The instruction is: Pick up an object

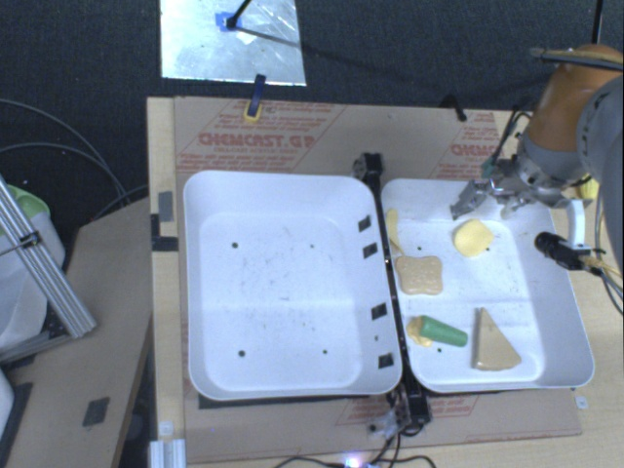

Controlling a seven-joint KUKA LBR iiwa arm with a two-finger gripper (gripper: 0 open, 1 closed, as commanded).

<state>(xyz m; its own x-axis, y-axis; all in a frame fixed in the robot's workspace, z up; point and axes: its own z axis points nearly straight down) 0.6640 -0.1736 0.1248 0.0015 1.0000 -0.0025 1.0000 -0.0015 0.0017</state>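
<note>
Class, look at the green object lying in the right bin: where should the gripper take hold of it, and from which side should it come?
Probably across the middle of the green object, coming from above. It lies flat on the right bin floor, long and narrow, with free space beside both long sides.

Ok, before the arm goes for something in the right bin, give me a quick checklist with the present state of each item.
1. Objects available in the right bin: ok, a yellow block, a toast piece, a green bottle and a tan wedge lie there.
2. Pincer over the right bin: ok, near its far edge.
3. Nearest target: ok, the yellow block lies just below the pincer.
4. Pincer holding anything: cannot tell.
5. Yellow block apart from its neighbours: ok, a gap separates it from the toast piece.
</note>
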